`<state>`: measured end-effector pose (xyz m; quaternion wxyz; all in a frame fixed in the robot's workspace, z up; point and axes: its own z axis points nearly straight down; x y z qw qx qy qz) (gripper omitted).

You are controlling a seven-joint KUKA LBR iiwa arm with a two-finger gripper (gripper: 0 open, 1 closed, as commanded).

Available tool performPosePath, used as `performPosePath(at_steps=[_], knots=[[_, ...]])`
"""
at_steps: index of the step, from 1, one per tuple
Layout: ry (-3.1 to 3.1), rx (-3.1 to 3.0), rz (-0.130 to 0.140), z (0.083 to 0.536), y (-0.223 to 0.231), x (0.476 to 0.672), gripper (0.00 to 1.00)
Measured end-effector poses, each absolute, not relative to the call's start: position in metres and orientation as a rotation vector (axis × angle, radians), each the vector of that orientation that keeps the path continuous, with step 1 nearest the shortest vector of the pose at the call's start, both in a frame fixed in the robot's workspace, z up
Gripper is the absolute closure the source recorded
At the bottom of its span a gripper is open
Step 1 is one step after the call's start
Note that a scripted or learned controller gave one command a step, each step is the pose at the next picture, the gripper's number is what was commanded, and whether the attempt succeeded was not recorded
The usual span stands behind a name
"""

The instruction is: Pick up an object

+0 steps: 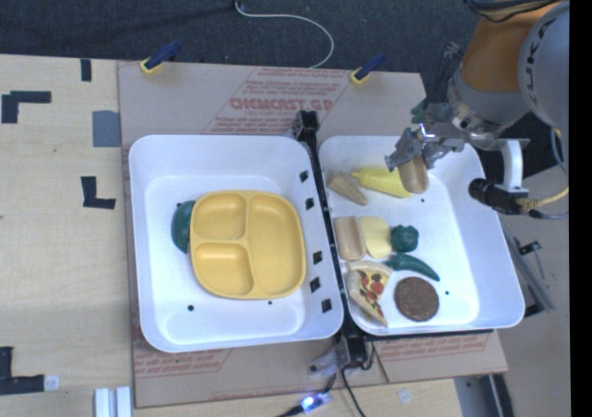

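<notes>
My gripper (413, 164) hangs over the back of the right bin (481, 249), at the right end of a yellow banana (377, 182). A small tan piece (415, 176) sits right at the gripper's tip, over the banana's end; whether it is gripped is unclear. Left of the banana lies a ridged tan piece (347, 189). Nearer the front lie a bread slice (349, 238), a pale yellow block (375, 237), a dark green lump (404, 239), a green pepper (415, 266), a brown patty (416, 298) and a pizza slice (368, 289).
The left bin (148, 175) holds a yellow divided plate (248, 244) with a teal object (181, 226) poking out under its left edge. A black divider (316, 212) separates the bins. The arm's cables and a black fitting (499, 193) overhang the right bin's right wall.
</notes>
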<state>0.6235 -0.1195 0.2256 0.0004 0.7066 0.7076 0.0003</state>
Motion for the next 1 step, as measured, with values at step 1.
performPosePath(at_steps=[1], knots=[[2.228,2.220,-0.004,0.2197,-0.0794,0.6012,1.00]])
